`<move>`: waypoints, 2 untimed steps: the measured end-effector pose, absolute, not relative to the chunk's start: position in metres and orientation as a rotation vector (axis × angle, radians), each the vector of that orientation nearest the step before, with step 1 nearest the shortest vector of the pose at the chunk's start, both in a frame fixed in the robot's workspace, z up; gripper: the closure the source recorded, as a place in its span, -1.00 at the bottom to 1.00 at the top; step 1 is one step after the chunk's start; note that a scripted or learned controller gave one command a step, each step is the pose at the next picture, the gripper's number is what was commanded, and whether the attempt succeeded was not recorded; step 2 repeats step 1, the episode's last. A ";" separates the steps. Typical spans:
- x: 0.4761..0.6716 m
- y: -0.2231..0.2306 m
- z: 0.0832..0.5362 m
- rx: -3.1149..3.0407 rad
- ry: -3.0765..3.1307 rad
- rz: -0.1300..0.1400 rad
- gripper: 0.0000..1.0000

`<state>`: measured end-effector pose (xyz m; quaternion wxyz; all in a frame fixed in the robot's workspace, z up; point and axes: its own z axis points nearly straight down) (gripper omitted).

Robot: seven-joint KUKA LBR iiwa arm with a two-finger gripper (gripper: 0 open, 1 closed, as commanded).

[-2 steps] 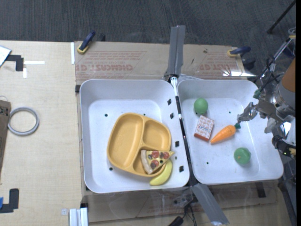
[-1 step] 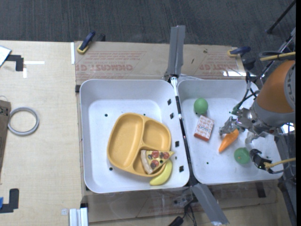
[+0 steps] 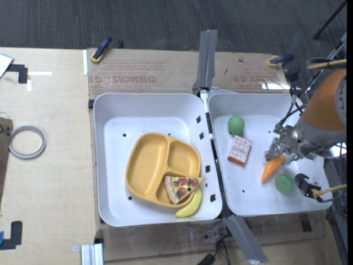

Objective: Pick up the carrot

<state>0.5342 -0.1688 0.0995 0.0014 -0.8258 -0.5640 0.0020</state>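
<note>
Low in the right bin [image 3: 251,206], at the right of the frame: claw [image 3: 277,154] closed on the top end of the carrot [image 3: 270,168], orange tip slanting down-left, just beside a green ball [image 3: 284,183], near a small box [image 3: 239,150].

Bench [image 3: 49,203]: two white bins [image 3: 110,164], tape roll [image 3: 26,142].

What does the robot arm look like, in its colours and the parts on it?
The arm is grey with a broad orange band above the wrist. Thin black cables run along it. Its end effector is a small grey metal assembly.
</note>
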 end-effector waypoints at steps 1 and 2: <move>0.557 -0.176 0.214 -2.441 -1.978 0.003 1.00; 0.557 -0.176 0.214 -2.441 -1.978 0.003 1.00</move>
